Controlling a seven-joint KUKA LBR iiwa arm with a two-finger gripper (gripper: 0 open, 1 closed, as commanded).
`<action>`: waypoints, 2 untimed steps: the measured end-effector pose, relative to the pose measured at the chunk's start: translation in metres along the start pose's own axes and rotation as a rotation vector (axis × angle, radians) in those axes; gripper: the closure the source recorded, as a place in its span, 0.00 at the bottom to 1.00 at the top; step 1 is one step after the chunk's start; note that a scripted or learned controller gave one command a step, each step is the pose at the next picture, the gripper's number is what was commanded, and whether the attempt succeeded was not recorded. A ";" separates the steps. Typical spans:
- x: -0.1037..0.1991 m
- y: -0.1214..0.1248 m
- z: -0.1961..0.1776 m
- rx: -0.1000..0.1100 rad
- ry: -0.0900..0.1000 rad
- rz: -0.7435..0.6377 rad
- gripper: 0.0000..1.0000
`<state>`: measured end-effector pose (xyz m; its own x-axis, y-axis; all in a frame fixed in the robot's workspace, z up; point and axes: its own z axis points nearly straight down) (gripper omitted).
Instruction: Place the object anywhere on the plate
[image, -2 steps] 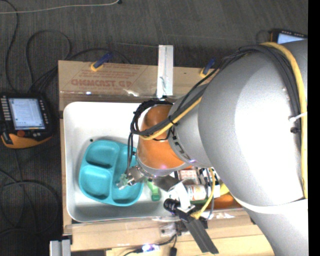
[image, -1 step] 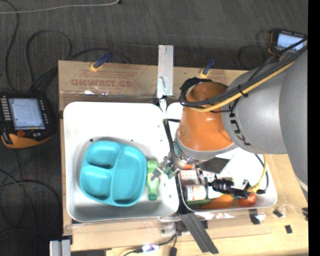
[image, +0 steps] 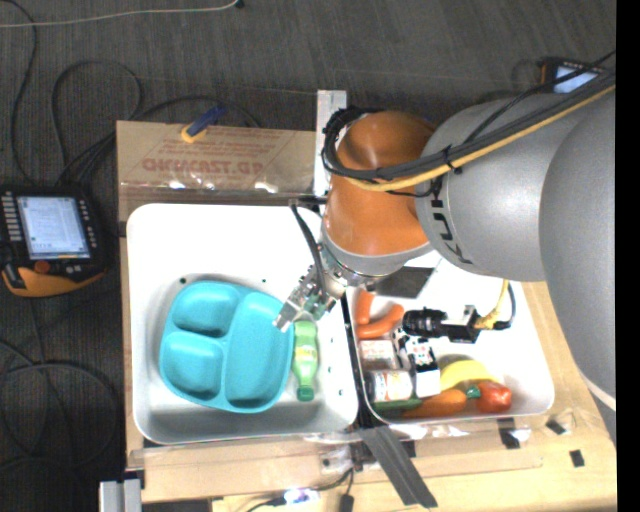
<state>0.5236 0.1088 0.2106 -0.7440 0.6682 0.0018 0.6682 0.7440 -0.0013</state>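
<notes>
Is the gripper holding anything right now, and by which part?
It cannot be told. The gripper sits at the top end of the green plastic bottle, beside the turquoise divided plate, but no grasp is visible.

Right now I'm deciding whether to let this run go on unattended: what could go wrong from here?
The green bottle lies against the turquoise plate's right rim, not on it, so it may well end up beside the plate. The gripper hangs at the bottle's upper end; a grasp there could tip or slip. The bin wall close beside it might block the fingers.
</notes>
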 end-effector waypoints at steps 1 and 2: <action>0.072 0.018 0.017 0.003 0.000 0.337 1.00; 0.017 -0.007 0.090 0.003 0.000 0.139 1.00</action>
<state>0.5059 0.1147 0.1204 -0.6442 0.7649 0.0019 0.7648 0.6442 -0.0045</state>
